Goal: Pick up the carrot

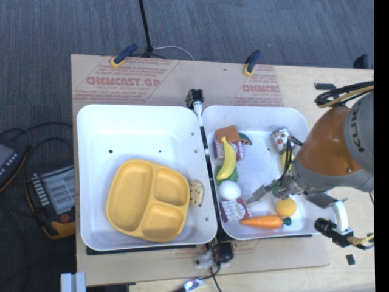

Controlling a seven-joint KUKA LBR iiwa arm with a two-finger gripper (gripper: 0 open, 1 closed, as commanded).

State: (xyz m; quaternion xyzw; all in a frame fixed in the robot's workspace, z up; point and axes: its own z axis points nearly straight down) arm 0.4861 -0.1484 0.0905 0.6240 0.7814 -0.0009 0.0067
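- Bench: brown board [121, 78] with red print, carrying two shallow white bins side by side.
- Left bin [115, 126]: yellow three-compartment tray [148, 198] lies toward its near side. A small speckled cookie [196, 193] sits just beside the tray's right edge, against the wall between the bins.
- Right bin [258, 115]: crowded with toy food.
- Carrot [263, 222]: orange, green stub at its right end, lying flat and roughly parallel to the bin's near wall, close to that wall. Nothing grips it.
- Just left of the carrot: a small purple-and-white carton [232, 210]. Above that, a white egg [229, 190].
- Banana [228, 159]: yellow, running from the far side toward the egg, lying partly over a brown block [227, 134] and a purple packet.
- Yellow lemon-like ball [285, 207] sits just above the carrot's green end, near touching.
- Small red-and-white item [279, 139] near the bin's far right corner; too small to name.
- Arm [331, 154]: grey with orange band, reaches in from the right, covering the bin's right side.
- Gripper [267, 191]: low over the bin floor between egg and yellow ball, just above the carrot, apart from it. Jaws: cannot tell whether apart or together; one grey finger-like part angles left toward the carton.
- Two blue-and-yellow clamps [124, 54] at the board's far edge.
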